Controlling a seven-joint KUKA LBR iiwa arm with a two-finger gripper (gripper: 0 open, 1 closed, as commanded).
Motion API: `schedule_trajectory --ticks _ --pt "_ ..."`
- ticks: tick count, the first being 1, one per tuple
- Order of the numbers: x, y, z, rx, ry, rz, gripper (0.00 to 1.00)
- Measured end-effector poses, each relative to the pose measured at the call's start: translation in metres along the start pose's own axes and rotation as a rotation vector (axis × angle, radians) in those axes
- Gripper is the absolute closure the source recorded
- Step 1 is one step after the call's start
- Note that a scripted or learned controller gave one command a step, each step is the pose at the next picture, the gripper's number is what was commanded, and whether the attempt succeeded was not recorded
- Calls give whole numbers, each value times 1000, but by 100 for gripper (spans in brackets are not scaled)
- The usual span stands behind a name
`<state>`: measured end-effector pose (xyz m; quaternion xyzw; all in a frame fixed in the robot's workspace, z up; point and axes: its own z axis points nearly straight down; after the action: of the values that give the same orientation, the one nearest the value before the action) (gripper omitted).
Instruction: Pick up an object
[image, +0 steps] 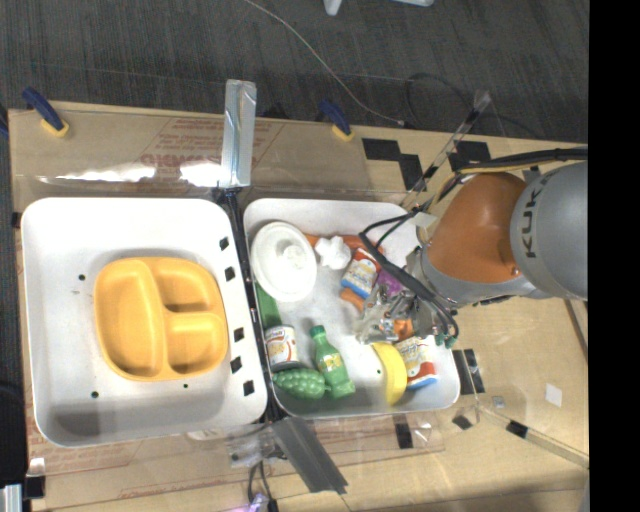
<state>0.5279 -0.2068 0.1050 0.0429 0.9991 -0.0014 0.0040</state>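
- Left of the frame, on the desk (120, 130), sits the left bin (50, 230), holding a yellow divided tray (160, 315) and nothing small to grasp.
- Right of centre, the right bin (330, 212) carries the clutter: a white lid (284, 258) at its upper left, a small jar (281, 347) and a green bumpy toy (300, 383) at its lower left, and a green bottle (330, 362) lying just beside them.
- Further right lie an orange-and-white packet (359, 277), a yellow piece (391, 373) and a white cup with red and blue print (420, 362) near the bin's lower right corner.
- Over the right part of that bin, the end effector (385, 318) hangs low among cables, just above the yellow piece; whether its fingers are spread or pressed together I cannot tell.
- Nothing can be seen between them, so no object looks taken.
- My guess is the yellow piece is the nearest target: it looks light, stiff and smooth, likely slippery, best pinched across its narrow width.
- The bottle would probably roll if nudged.
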Motion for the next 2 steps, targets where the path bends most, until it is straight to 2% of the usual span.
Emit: schedule_trajectory --ticks 1,2 --pt "-25 -2 -91 0 3 251 100" --pt "-97 5 -122 0 4 434 100"
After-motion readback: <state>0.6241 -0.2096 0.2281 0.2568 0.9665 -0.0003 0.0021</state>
